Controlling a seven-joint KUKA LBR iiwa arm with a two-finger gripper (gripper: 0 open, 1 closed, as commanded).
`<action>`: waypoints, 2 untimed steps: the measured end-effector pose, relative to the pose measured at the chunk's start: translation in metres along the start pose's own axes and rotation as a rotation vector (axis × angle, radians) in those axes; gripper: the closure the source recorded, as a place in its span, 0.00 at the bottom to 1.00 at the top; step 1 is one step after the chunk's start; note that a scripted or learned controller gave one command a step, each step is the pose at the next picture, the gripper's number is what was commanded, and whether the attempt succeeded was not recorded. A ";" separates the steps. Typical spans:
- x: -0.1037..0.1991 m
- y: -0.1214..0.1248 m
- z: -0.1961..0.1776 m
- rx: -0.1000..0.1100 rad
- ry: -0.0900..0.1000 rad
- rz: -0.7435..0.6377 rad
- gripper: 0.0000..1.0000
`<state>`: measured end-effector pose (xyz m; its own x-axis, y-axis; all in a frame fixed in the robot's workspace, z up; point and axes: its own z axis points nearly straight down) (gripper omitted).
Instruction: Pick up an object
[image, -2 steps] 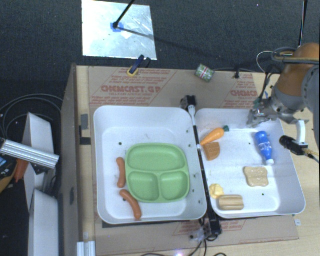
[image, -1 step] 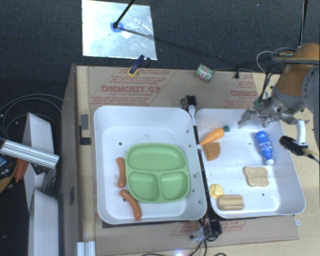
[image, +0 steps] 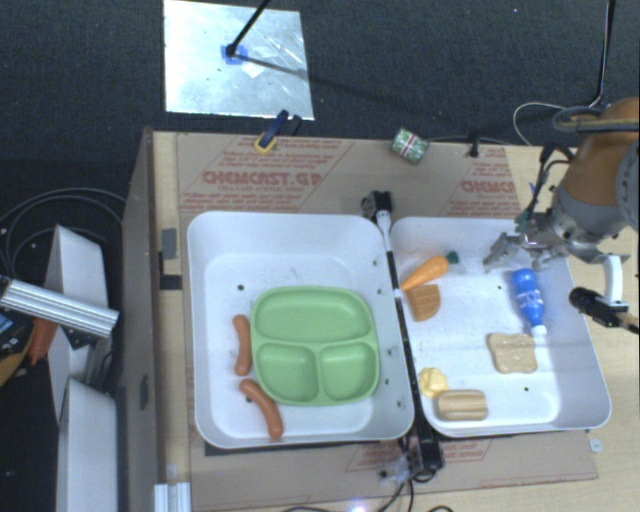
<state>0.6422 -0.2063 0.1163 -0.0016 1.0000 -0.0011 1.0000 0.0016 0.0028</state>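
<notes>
The right bin (image: 575, 395) holds a blue bottle (image: 526, 293) with a white cap, an orange carrot (image: 428, 270), a brown wedge (image: 424, 301), a slice of toast (image: 512, 352), a small yellow piece (image: 432, 380) and a tan bread roll (image: 461, 405). My gripper (image: 520, 254) hangs at the bin's far right part, just above the blue bottle's far end. Its fingers look spread apart, and I see nothing held between them. The grey wrist and orange band rise behind it at the right.
The left bin (image: 215, 260) carries a green divided plate (image: 316, 343) with two sausages (image: 241, 345) (image: 262, 408) beside it. A black clamp (image: 383, 215) sits on the wall between the bins. A black part (image: 600, 305) juts over the right bin's right rim.
</notes>
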 end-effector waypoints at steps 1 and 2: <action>0.000 -0.008 0.013 0.000 0.000 0.000 0.00; 0.000 -0.016 0.008 0.001 0.000 0.000 0.00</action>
<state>0.6260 -0.2061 0.1081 -0.0016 1.0000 -0.0012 1.0000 0.0016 0.0022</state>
